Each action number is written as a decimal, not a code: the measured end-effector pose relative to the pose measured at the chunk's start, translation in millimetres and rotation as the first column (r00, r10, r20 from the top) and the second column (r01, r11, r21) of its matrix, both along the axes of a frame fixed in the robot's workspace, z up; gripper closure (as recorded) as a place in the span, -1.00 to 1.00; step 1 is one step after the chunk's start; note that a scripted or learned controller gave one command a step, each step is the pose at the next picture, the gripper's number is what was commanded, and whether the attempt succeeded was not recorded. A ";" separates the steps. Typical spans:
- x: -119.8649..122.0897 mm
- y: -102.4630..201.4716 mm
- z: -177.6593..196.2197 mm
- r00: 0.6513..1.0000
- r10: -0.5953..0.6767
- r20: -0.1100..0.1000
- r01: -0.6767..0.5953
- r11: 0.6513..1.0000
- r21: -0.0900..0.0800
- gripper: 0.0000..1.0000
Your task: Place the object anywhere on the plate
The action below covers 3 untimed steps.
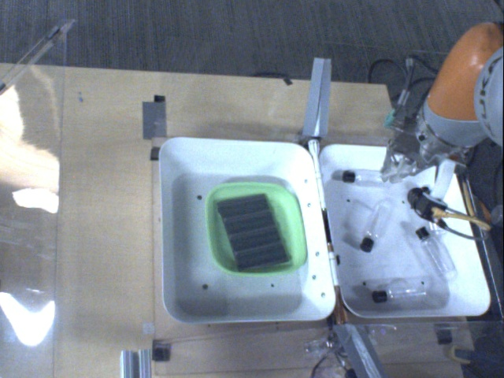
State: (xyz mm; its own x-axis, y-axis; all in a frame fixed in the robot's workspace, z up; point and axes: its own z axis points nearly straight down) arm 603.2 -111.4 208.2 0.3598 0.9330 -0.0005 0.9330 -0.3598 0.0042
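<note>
Clear little tubes with black caps are lying about in the right bin (pixel 465 294), and these look like the things to be moved. In the camera view, the gripper (pixel 398 166) is hanging low over the far end of that bin, and it is too blurry and see-through there to tell how it is set or whether anything is in it. The nearest tube (pixel 358 177) is lying just to the left of the gripper, close by the bin's far wall. Another tube (pixel 375 225) is resting below the gripper toward the middle, one (pixel 435 249) is lying further down and to the right, and the last tube (pixel 402 292) is sitting far down near the front wall. The green plate (pixel 213 211) is waiting well off to the left of the gripper, in the left bin (pixel 177 235), with a dark ridged block (pixel 252 231) covering most of its middle. I think the tubes are going to be slippery and may roll away from a pinch. The tube by the wall is leaving little room, so the gripper may bump the rim. The tall rim between the bins (pixel 324 227) is standing in the way, so a low carry could knock the tube loose. A tube may also roll off the block. There is open room in the middle of the right bin and above both bins.
</note>
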 end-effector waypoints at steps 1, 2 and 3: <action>0.0 0.0 -0.1 1.000 0.000 0.000 0.000 1.000 0.000 -1.00; 12.8 -60.1 188.9 0.996 0.093 0.009 -0.093 0.996 -0.004 -1.00; -1.8 -78.6 226.5 1.000 -0.012 0.008 0.012 1.000 -0.003 -1.00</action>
State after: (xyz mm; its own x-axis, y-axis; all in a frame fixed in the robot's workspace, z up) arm 601.4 -190.1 434.8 0.3706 0.9288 -0.0003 0.9287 -0.3705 0.0126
